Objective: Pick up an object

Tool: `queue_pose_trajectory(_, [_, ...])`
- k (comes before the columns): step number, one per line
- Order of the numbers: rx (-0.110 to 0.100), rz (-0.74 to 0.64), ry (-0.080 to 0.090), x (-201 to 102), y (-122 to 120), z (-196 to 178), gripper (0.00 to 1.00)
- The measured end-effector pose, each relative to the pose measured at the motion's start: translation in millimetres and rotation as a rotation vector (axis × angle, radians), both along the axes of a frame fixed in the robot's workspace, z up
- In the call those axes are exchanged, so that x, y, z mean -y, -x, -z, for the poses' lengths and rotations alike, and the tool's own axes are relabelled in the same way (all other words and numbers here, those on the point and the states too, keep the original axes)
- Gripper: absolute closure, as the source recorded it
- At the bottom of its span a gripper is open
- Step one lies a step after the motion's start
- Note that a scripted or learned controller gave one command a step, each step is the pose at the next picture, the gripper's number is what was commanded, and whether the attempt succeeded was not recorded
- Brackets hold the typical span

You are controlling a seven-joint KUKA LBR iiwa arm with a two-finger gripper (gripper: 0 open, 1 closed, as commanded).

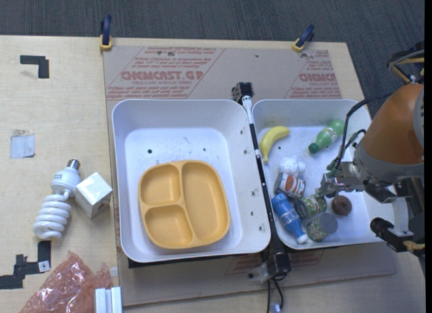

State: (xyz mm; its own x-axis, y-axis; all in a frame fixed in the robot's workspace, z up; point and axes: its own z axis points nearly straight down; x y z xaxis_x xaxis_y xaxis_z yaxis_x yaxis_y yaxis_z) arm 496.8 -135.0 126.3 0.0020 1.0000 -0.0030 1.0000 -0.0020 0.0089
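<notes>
Where end effector [329,185] hovers, grip state unclear, blue bottle [287,217] lies lengthwise, near-vertical in view.

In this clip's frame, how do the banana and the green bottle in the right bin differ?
The banana is yellow, curved and tapering; the green bottle is green, straighter and has a rounded body. The banana lies near the divider between the bins, while the green bottle lies further right, closer to the arm. Both lie flat in the right bin's far half, apart from the cluttered pile.
</notes>
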Motion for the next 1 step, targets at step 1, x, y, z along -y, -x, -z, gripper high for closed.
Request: queue_pose_trajectory(1, [-0.009,-0.004,-0.002,-33.6,-108.4,-1.9,0.0])
